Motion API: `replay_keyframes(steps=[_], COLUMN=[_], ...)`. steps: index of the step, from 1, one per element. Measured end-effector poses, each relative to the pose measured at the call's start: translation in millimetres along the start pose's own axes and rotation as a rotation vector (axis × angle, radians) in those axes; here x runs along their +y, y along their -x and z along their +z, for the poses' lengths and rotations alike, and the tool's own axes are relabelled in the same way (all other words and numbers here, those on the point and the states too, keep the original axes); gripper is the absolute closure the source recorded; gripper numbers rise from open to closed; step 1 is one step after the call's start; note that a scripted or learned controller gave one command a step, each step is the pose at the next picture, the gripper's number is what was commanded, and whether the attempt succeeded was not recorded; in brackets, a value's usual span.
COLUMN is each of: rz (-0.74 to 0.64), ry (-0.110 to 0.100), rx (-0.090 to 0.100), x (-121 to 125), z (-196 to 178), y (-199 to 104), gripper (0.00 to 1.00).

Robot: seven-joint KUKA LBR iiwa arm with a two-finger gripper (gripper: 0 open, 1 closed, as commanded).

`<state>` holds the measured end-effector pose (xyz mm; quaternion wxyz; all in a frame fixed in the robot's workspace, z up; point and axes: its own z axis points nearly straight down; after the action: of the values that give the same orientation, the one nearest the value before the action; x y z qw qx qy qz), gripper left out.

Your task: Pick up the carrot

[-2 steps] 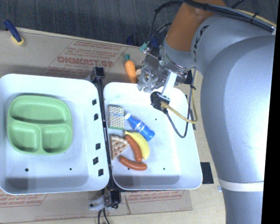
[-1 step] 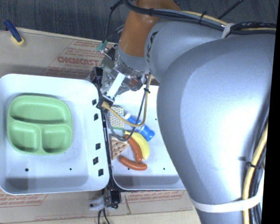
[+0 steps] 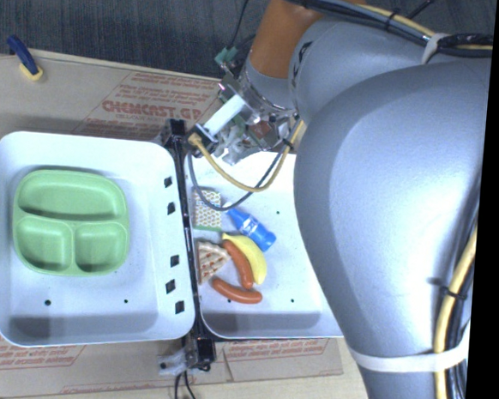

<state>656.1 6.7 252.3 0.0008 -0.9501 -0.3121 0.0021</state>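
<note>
— So where's the carrot [image 3: 238, 263]?
— Touching the banana [image 3: 252, 259], its near-left side
— And the gripper [image 3: 237, 133]?
— Well beyond the banana; jaw state I cannot tell. It should descend aligned across the carrot's width

The arm [image 3: 388, 188] wears a smooth grey casing with a soft satin sheen, and the band [image 3: 284, 33] above its wrist is matt orange. The gripper [image 3: 237, 137] looks like bare metal and white plastic, cluttered with thin cables.

Both bins look like smooth white plastic: the left bin [image 3: 17, 305] and the right bin [image 3: 297, 306] under the gripper. Well to the gripper's left lies a green divided tray [image 3: 72, 219], matt plastic.

Just below the gripper, the banana [image 3: 256, 259], the hot dog [image 3: 236, 291] and a blue bottle [image 3: 252, 227] all look like slightly glossy toy plastic.

The bench top [image 3: 128, 99] behind looks like matt brown cardboard printed with red lettering.
</note>
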Motion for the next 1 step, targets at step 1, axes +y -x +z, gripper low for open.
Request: replay_keyframes(steps=[1], rz=[0.306], ry=[0.002], rx=[0.001], x=[18.7], z=[-75.7], y=[44.4], gripper=[1.00])
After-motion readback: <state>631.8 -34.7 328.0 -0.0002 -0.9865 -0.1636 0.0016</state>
